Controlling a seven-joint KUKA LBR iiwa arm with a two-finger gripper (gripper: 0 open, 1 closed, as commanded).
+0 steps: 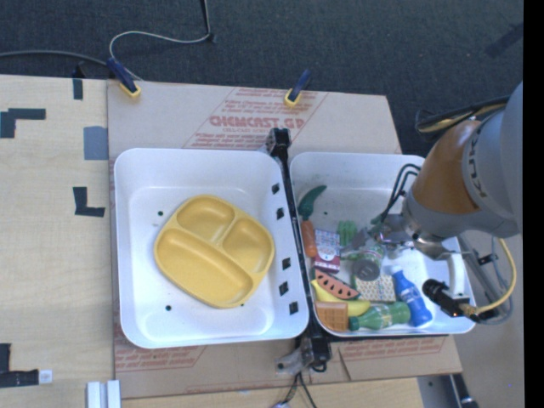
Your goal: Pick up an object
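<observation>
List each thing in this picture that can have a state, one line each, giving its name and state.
Yellow plastic divided plate: right way up, flat in the left white bin, nothing on it.
Green plastic bottle: lying on its side in the right white bin.
Blue plastic bottle: lying down beside it.
Watermelon slice toy: lying flat.
Two-finger gripper: low over the toy pile.

Dark carpet floor (357, 24) — cardboard sheet (255, 117) over wooden bench (51, 253).

Your arm (476, 172) reaches in from the right and bends down, with the hand (374, 243) low over the right bin (357, 167).
</observation>
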